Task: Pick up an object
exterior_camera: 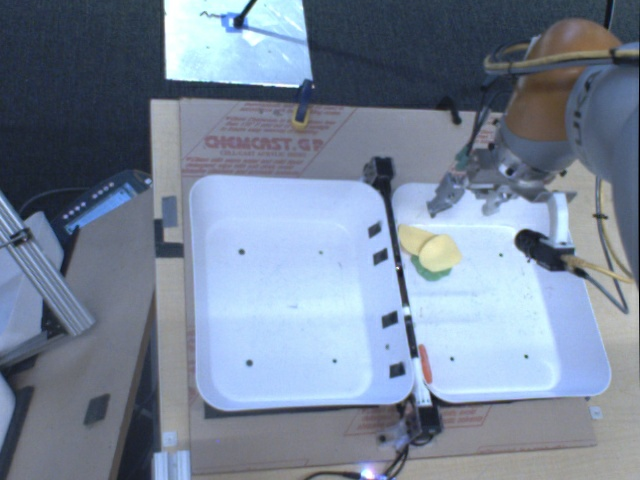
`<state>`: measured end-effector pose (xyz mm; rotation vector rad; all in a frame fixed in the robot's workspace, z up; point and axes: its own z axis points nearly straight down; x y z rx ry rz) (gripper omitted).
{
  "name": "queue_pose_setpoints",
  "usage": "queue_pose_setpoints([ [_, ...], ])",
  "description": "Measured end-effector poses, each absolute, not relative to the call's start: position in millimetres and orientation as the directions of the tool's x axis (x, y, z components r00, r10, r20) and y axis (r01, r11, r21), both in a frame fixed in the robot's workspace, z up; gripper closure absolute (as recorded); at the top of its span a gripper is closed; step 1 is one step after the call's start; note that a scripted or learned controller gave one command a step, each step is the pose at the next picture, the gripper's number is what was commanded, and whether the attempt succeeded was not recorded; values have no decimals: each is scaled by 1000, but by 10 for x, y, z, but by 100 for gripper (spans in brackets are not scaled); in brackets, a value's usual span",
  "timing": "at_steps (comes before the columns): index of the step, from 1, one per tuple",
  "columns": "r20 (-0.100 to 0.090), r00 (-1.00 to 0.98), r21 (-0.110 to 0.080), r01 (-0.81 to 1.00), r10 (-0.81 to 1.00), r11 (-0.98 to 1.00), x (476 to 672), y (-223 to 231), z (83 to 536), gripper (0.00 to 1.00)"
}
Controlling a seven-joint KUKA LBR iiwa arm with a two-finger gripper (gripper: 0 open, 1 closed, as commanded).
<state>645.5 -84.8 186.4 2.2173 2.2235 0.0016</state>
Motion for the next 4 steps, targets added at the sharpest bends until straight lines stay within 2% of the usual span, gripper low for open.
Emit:
queue_pose_setpoints([
  [1,4,-12,4,1000,1000,12,6700,-26,1850,0],
  [2,7,-17,0,1000,1000,17,6671,1418,1517,0],
  [3,-1,0,-5,1000,1000,0,6671,1109,801,0],
  [4,2,-1,3,1000,1000,1,6697,1123,960,100],
])
